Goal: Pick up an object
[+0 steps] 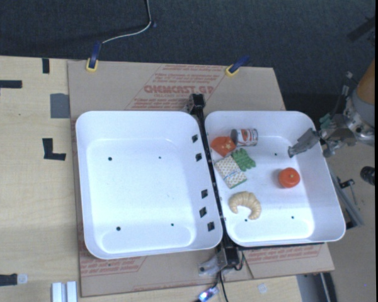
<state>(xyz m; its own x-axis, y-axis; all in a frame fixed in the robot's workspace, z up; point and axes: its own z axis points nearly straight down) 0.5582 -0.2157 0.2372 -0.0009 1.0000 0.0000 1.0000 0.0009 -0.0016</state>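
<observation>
Approach step: the tool [300, 147] hovers over the right bin's [324, 228] far-right rim; whether spread or pressed together cannot be told. Nearest it lies a tomato [289, 177], just below-left; descent there comes next.

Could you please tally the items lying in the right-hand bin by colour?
Red or orange-red: 2, a round red tomato-like ball and an orange-red rounded piece
Tan: 1, croissant
Green: 1, leafy piece
Patterned: 2, small can, checked packet
Total: 6

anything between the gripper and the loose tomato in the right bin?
Camera view: nothing; only bare floor of the right bin between gripper and tomato.
</observation>
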